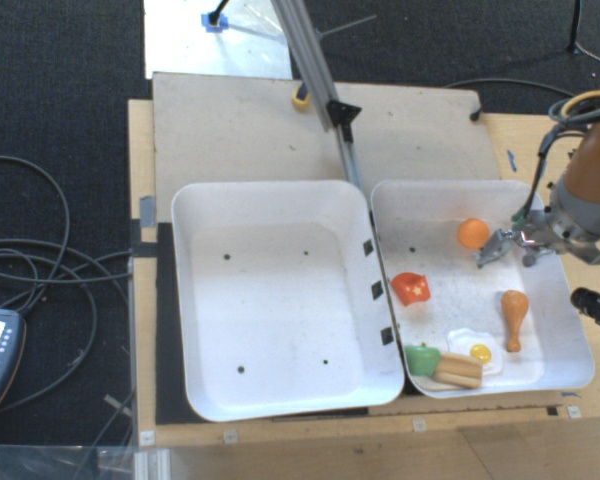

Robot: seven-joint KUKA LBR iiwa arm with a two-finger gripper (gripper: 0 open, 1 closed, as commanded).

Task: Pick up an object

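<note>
The orange ball (pixel 472 233) is the thing you will most likely take: it lies in the right bin (pixel 580 368), just beside the gripper (pixel 500 249), on its far-left side as the camera shows it. It is round, so it has no long axis and any closing direction will do. The tool hangs low over the bin, and if it is open or closed I cannot tell from here. Nothing stands between it and the ball. Nearer to the front edge from the tool lies the chicken drumstick (pixel 515 317), its length running toward the front. Further out are the fried egg (pixel 477 349), the bread roll (pixel 458 370), the green piece (pixel 421 358) and the red pepper (pixel 411 288), well apart from the tool. The left bin (pixel 270 298) is beyond them.
</note>
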